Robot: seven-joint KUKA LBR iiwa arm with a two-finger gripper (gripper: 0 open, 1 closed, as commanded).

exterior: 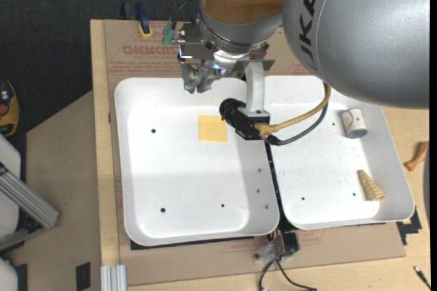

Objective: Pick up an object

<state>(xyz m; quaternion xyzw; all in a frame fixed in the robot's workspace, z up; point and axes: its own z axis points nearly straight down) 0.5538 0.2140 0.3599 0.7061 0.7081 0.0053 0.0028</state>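
A flat yellow square [212, 128] lies in the left bin [136, 167], toward its far right part. My gripper [197, 85] hangs over the far edge of the left bin, up and left of the yellow square and apart from it. Its fingers [192, 81] stand close together with nothing between them. In the right bin [328, 211] a small white can with red marking [354, 122] lies near the far right side. A tan ridged cone [371, 185] rests near the right wall. The big grey arm hides the far part of the right bin.
A black cable fitting with a tan hose [240, 120] hangs from the wrist over the divide between the bins. Both bins sit on a brown board [109, 64]. Blue and green clamps [145, 22] stand at the board's far left corner.
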